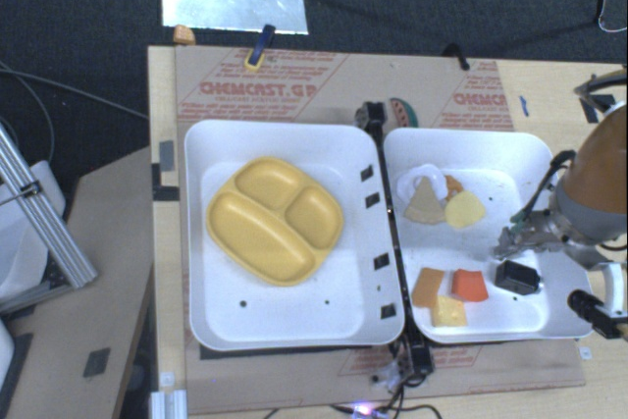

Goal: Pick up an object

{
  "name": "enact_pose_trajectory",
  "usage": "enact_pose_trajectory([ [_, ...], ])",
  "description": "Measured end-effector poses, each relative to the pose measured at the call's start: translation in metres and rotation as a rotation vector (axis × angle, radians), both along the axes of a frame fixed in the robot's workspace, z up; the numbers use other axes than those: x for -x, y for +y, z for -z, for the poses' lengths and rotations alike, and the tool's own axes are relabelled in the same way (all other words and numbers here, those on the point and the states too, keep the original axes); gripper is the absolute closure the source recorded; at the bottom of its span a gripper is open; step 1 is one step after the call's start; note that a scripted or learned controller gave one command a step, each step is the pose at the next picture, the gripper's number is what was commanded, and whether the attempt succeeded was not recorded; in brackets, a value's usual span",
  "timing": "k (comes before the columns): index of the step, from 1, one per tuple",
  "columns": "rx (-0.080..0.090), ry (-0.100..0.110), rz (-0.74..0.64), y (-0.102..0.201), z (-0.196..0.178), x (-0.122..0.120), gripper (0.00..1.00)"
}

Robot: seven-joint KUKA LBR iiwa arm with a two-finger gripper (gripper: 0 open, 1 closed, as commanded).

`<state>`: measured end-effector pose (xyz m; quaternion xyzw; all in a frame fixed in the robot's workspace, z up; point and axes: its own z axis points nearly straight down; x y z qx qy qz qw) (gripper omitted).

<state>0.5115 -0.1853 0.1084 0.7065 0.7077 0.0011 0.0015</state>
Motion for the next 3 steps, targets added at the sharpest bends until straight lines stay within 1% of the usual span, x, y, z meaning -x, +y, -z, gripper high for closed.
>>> enact_pose_trajectory([
  [3, 0.001, -0.008, -0.004, 0.0, -0.032, -0.003, 1.0],
])
